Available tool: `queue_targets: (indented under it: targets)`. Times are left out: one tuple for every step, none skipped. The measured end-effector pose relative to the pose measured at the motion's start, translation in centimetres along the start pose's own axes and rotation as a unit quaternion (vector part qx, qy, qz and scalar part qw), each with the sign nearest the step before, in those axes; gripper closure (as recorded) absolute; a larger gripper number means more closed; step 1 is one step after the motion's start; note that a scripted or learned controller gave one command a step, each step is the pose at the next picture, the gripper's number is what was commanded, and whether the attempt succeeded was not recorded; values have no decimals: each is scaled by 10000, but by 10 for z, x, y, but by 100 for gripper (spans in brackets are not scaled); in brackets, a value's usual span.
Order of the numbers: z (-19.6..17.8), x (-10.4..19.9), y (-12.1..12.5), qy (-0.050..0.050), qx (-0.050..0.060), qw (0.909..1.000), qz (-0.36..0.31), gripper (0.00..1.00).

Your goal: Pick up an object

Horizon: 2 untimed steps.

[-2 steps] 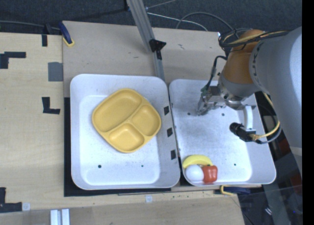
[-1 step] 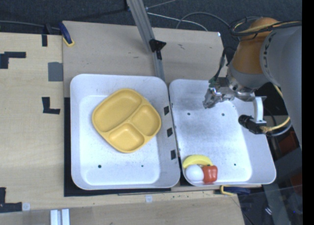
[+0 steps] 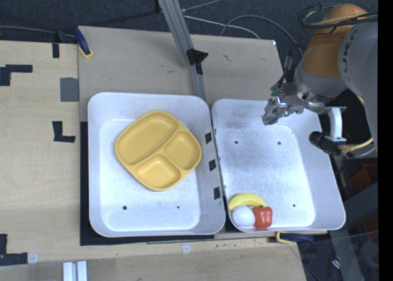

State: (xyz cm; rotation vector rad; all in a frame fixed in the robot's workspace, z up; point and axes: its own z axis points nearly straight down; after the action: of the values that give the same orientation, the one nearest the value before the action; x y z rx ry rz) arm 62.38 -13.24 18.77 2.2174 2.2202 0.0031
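Bins two, one yellow plate (image 3: 158, 150), one pincer (image 3: 271, 116) above right bin (image 3: 307, 169).

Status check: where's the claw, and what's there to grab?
Claw over right bin's far edge. Yellow, white and red items clustered at near-left corner. Yellow tray in left bin.

My gripper (image 3: 272, 114) hangs over the far edge of the right bin (image 3: 276, 157), whose near left corner holds a banana (image 3: 245, 200), egg (image 3: 244, 216) and pepper (image 3: 263, 216) together, while a divided plate (image 3: 158, 150) lies in the left bin (image 3: 104, 151).
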Motion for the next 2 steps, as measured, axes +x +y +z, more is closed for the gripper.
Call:
queue_targets:
  targets:
    - [-30,0,1,6,11,10000,-1,100]
    - [-24,54,3,15,29,10000,-25,100]
